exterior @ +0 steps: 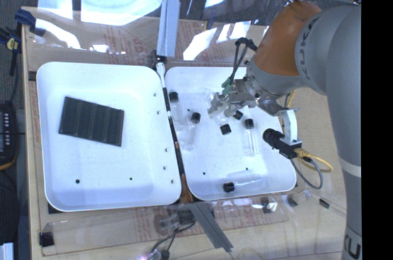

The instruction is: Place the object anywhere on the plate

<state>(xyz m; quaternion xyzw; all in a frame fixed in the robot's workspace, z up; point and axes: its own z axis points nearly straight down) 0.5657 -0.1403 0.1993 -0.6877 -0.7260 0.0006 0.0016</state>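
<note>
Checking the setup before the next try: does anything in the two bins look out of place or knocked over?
Yes. In the right bin, several clear vials with black caps lie on their sides, scattered at different angles. The dark plate in the left bin sits slightly askew.

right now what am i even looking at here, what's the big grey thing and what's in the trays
One camera above a bench looks down at a slant. The big grey thing with the orange band is a robot arm reaching in from the right. Its gripper, a two-finger claw, hangs over the right bin. I cannot tell whether it grips anything. That bin holds several small clear vials with black caps, scattered. The left bin holds a flat dark plate, where an object should end up. Nothing lies on the plate.
</note>
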